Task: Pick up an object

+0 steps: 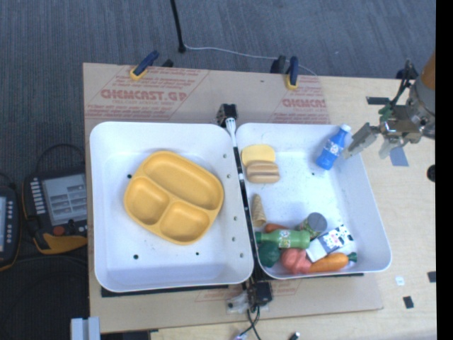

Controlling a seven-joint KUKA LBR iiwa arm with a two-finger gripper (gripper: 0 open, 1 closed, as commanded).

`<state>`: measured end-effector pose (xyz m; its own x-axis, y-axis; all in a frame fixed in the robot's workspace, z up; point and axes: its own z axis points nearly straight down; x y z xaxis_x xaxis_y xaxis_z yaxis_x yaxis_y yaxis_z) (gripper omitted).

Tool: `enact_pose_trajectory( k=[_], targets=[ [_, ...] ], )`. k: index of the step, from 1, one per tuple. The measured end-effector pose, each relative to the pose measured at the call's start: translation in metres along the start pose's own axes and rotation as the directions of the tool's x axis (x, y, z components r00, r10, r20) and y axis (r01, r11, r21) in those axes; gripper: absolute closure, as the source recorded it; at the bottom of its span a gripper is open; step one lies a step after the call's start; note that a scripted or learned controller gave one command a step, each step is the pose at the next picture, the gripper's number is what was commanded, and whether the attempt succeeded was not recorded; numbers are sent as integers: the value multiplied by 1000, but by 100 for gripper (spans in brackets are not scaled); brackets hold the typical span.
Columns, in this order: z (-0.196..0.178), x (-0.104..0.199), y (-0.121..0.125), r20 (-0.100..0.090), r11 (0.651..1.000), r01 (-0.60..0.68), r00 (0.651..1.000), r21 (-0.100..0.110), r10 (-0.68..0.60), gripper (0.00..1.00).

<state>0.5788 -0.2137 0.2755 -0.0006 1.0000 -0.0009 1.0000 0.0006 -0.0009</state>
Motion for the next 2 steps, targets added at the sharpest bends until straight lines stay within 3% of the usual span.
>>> enact_pose_trajectory(
  k=[1,2],
  targets=[
    [92,7,73,0,1000,1,1000,1,-1,0],
    [179,0,87,-16,1000,5,1000,6,-5,0]
  ],
)
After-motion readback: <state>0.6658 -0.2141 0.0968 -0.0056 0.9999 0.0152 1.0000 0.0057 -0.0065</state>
